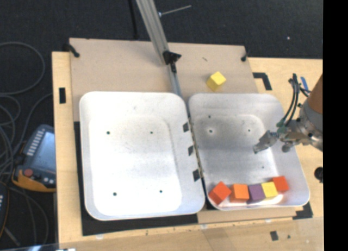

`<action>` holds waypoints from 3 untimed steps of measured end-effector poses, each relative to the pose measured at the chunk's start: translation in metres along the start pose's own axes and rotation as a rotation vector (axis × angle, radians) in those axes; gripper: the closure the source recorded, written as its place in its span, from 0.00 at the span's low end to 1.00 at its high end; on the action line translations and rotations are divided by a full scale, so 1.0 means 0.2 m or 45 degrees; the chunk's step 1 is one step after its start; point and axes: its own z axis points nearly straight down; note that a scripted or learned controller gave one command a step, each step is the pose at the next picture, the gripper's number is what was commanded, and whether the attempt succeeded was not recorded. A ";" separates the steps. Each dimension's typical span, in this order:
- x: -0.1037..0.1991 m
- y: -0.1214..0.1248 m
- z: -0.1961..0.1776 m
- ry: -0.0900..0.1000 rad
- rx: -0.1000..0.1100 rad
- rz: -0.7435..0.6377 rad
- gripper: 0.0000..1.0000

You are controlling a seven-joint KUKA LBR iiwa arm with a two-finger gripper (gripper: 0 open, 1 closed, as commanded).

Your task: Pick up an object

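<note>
Blocks (249, 191), orange, purple and yellow, line the right bin's (228, 108) near edge. Gripper (266, 142) hovers above that bin; whether it is wide or narrow, I cannot tell.

Two bins sit side by side on the table (228, 233). The left bin (136, 152) holds no blocks. In the right bin (244, 152), five blocks (249, 191) line its front wall in a row. One more block (216, 80) rests on the table just behind the right bin.
</note>
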 end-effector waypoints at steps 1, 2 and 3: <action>0.30 0.09 0.28 0.004 0.006 -0.007 0.00; 0.69 -0.06 0.07 0.003 -0.001 -0.008 0.00; 0.66 -0.05 0.03 0.000 -0.003 0.003 1.00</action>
